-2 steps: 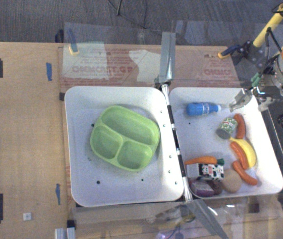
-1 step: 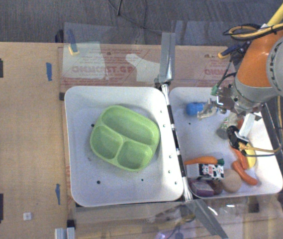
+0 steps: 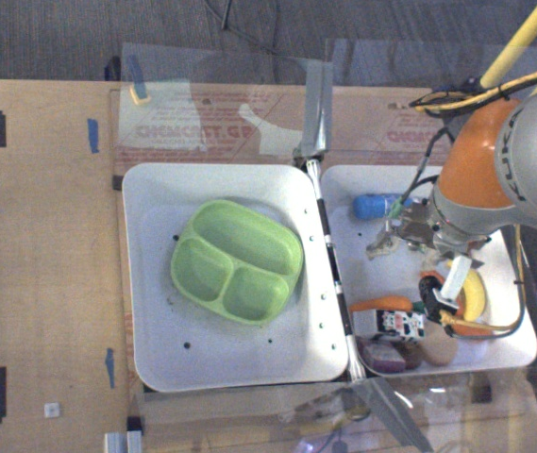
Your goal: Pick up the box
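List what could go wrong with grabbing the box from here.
1. The box is wedged among an orange item, a purple item and a tan one, so the pincer may catch a neighbour instead.
2. It lies by the right bin's wall, which may block one side.
3. The banana could get knocked.

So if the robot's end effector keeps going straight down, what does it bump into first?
Probably the right bin's bare white floor, just under the end effector. The box lies nearer the bin's front edge. Depth is hard to judge from this slanted view.
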Controlling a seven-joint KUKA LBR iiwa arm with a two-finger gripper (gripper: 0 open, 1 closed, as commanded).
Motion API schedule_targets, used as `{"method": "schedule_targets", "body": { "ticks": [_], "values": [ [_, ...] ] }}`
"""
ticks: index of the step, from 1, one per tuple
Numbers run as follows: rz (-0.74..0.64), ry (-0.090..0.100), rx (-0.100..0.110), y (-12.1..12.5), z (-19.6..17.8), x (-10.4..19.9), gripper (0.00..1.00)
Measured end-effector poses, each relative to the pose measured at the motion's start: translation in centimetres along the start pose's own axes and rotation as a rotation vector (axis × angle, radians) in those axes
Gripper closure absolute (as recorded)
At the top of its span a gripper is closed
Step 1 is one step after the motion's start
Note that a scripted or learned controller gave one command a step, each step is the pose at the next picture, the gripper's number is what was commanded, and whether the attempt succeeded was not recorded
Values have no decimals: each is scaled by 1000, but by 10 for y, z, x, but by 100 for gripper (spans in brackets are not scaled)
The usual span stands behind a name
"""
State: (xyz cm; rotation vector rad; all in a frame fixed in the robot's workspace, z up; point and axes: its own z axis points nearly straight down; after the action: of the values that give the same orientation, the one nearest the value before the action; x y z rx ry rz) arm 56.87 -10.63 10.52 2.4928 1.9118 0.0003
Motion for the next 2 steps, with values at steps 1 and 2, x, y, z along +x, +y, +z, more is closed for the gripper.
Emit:
{"method": "schedule_targets", "body": {
  "ticks": [1,2],
  "values": [
    [183,-5,31,75,22,15,0],
    [397,-1,0,107,-185,-16,0]
  ]
}}
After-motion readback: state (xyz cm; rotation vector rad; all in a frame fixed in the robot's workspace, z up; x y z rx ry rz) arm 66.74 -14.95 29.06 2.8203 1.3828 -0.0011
